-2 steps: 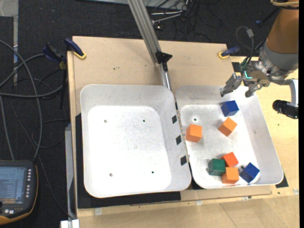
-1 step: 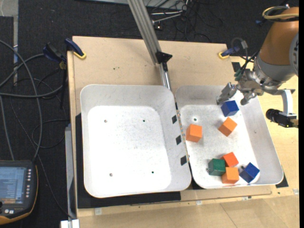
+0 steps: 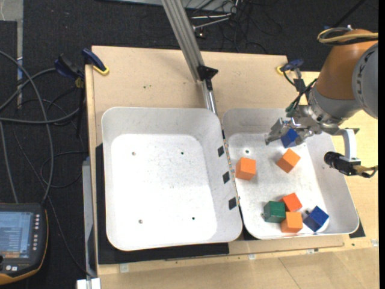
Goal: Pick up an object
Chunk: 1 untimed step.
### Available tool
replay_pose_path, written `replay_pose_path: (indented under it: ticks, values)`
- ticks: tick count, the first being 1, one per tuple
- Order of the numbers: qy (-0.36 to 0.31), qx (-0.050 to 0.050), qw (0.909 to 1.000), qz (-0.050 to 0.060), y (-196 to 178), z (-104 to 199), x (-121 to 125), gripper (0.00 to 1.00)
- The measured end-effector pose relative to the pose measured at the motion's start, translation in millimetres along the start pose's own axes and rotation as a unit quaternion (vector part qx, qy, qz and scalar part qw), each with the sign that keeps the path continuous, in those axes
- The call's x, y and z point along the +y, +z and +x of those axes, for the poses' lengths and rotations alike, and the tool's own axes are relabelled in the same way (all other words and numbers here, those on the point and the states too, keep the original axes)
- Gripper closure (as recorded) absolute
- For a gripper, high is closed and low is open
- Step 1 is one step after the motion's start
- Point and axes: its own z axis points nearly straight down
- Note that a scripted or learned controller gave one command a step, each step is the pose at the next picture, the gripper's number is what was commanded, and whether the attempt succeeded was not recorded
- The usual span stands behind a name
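- The claw (image 3: 289, 132) hangs over the upper part of the right bin (image 3: 337, 179), its metal fingers set close around a small blue cube (image 3: 290, 137).
- The blue cube sits between the fingers, partly covered by them; whether it is lifted clear of the bin floor I cannot tell.
- The cube is a plain deep blue block, seen at a tilt, with only its top and one side showing.
- Just below it in the same bin lies an orange cube (image 3: 289, 160), and another orange block (image 3: 245, 168) rests near the bin's left wall.
- At the bin's lower end a cluster sits close together: a green block (image 3: 275, 211), two orange blocks (image 3: 292, 201) (image 3: 292, 221) and a second blue block (image 3: 316, 218).
- The left bin (image 3: 120, 131) lies beside it on the wooden worktop (image 3: 150, 77).
- The arm (image 3: 349, 71), grey with an orange band, reaches in from the right.
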Motion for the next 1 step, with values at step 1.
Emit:
replay_pose_path:
  ticks: [1]
  values:
    - [0.000, 0.000, 1.0000, -0.001, 43.2, 0.3, -2.9, 0.00]
